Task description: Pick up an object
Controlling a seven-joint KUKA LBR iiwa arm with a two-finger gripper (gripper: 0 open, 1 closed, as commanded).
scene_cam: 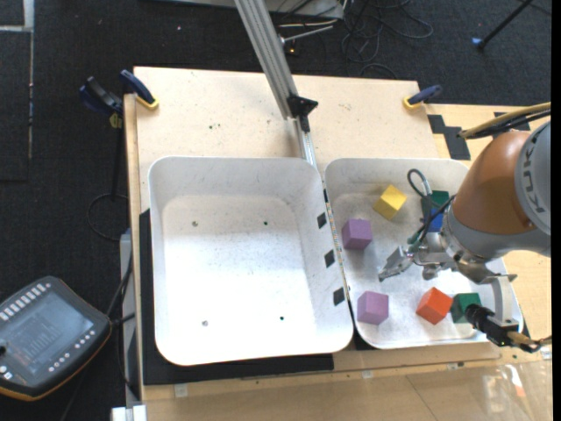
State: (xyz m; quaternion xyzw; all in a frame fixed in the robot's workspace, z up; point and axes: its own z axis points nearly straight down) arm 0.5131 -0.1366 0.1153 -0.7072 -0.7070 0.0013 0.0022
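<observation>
The claw point(396, 267) hangs over the right bin point(344, 175); whether it is spread or pinching, I cannot tell. A purple block point(372, 307) lies near at seven o'clock, another purple block point(357, 233) at ten, an orange block point(433, 306) at four.
</observation>
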